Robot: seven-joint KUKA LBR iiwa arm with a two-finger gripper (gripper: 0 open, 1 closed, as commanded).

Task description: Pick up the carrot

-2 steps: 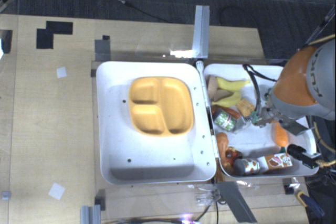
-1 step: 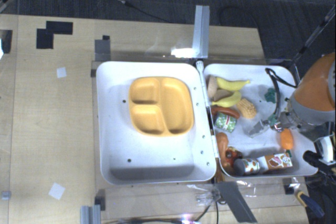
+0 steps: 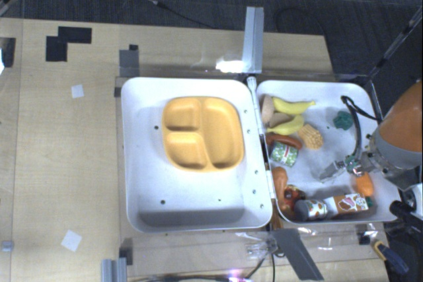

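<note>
- Where the grey arm enters from the right, the two-finger gripper sits low in the right white bin; its finger state cannot be told.
- A small orange carrot lies just beside the gripper, above the lying bottle.
- The yellow divided plate occupies the left white bin.

Grey arm with orange band reaching into right white bin, gripper low beside small orange carrot, yellow three-compartment plastic plate in left white bin
</note>
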